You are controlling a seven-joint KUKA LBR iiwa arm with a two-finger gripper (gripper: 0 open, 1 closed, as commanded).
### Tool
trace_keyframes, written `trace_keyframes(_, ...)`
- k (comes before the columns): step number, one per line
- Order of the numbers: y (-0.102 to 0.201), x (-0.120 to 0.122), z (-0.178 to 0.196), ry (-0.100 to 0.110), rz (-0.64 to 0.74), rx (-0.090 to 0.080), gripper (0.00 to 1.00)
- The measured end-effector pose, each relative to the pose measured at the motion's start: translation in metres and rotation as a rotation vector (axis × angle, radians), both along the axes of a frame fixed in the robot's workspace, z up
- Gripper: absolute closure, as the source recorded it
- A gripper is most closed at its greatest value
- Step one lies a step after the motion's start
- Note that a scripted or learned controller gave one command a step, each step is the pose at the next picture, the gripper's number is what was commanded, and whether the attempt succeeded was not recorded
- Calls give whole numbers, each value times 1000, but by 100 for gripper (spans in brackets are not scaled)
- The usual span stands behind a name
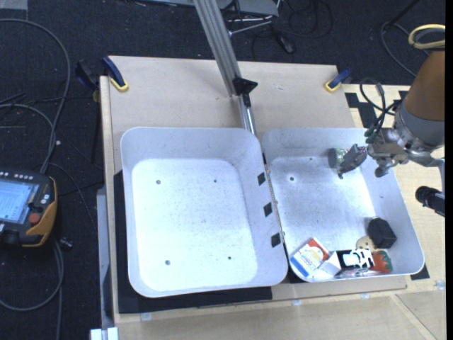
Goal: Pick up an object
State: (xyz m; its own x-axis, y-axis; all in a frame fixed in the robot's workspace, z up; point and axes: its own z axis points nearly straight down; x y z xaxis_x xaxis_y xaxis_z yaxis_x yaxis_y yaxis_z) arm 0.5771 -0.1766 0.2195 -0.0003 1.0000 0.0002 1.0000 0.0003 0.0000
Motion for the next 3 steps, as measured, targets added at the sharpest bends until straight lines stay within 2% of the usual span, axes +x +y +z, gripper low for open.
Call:
trace_keyframes(1,42,-51,-31,3,2,1,0)
trace_keyframes(2,70,-58,-107,6,1,1,0)
trace_keyframes(3,80,-33,-129,-1,0,-1,0)
